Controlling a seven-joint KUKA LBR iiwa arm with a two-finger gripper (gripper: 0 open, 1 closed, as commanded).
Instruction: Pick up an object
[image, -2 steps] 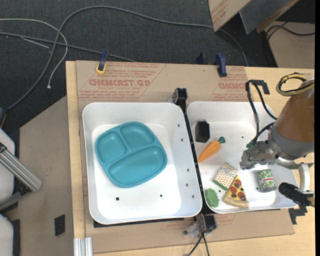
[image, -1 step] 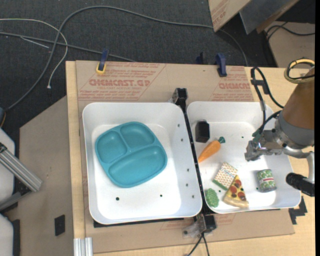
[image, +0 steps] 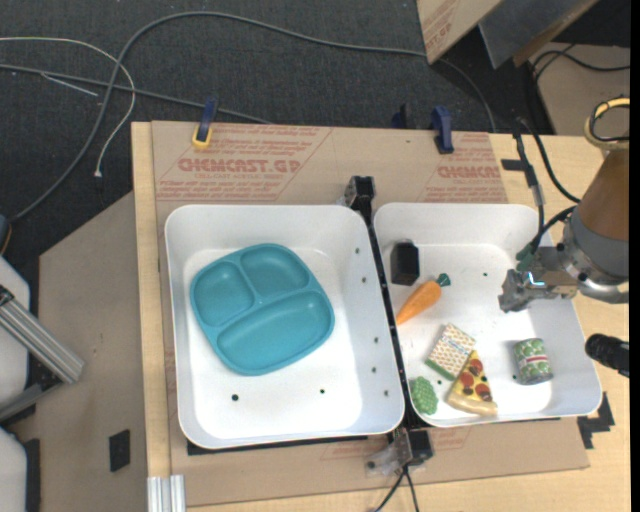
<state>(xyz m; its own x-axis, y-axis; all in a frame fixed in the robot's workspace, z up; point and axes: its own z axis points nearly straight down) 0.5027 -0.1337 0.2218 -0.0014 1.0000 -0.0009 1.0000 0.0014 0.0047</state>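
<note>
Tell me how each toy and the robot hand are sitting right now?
blue plate: flat in left bin.
carrot: lying slanted, right bin.
black block: near the divider.
pizza slice: lying flat.
green can: resting on its own.
gripper: over right bin, holding nothing.

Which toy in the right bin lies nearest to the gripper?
The green can, just below the gripper. The carrot, pizza slice and black block lie farther left.

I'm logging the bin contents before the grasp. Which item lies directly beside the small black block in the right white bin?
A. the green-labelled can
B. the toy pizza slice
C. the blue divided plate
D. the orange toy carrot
D: the orange toy carrot lies just below and right of the small black block, while the other items sit farther off.
</note>
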